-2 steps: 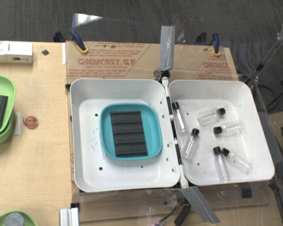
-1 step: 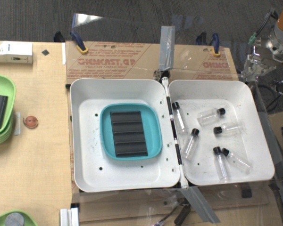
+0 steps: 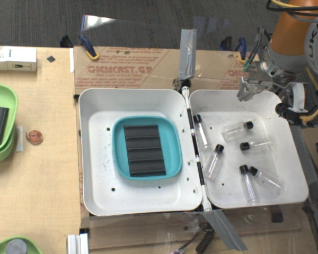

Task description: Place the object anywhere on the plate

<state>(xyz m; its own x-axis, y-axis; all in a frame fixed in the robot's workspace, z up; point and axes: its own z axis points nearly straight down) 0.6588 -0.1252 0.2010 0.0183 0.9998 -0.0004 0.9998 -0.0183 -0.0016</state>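
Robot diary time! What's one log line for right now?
gripper: above right bin's far edge, holding nothing seen | vials: loose in right bin | teal plate: left bin, carries black ridged insert | placing: not done

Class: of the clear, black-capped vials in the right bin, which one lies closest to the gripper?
The vial highest in the right bin, cap pointing right. It lies just below the gripper; the others sit lower or further left.

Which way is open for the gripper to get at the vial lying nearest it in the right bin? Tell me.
Probably yes, from above: the gripper hangs over the right bin by its far rim, and the nearest vial lies apart from the others, nothing over it.
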